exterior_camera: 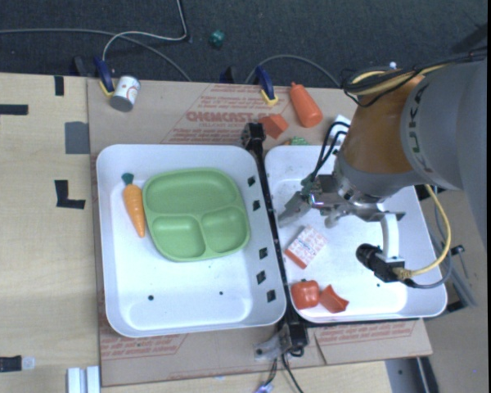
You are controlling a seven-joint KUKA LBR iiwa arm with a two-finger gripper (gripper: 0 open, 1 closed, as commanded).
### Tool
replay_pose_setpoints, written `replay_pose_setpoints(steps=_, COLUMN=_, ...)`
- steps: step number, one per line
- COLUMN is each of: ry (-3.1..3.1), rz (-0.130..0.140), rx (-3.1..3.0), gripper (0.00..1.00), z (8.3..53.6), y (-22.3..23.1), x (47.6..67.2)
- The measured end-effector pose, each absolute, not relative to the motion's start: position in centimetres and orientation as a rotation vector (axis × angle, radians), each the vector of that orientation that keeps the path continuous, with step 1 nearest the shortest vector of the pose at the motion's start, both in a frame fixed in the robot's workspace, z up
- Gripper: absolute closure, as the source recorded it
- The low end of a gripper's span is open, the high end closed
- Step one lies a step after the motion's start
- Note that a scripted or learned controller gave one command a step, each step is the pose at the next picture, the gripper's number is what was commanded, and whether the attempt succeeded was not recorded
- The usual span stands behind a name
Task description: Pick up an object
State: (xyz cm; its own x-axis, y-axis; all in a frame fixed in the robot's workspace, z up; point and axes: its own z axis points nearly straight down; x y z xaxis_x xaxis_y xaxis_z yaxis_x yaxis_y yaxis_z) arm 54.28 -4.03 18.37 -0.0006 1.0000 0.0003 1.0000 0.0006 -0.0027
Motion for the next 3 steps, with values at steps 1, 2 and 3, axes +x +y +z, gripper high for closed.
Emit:
replay_pose_setpoints(steps=1, ry=-2.223, rz=0.002, rx=-2.221, gripper=0.0, z=18.6, y=-7.4, x=61.7)
replay_pose_setpoints(steps=2, ry=-2.222, rz=0.001, rx=-2.219, gripper=0.0, z=18.4, y=-5.0, x=63.7)
replay_pose_setpoints(steps=3, ry=-2.222, rz=0.002, rx=-2.22, gripper=0.0, z=18.4, y=-3.5, x=58.3)
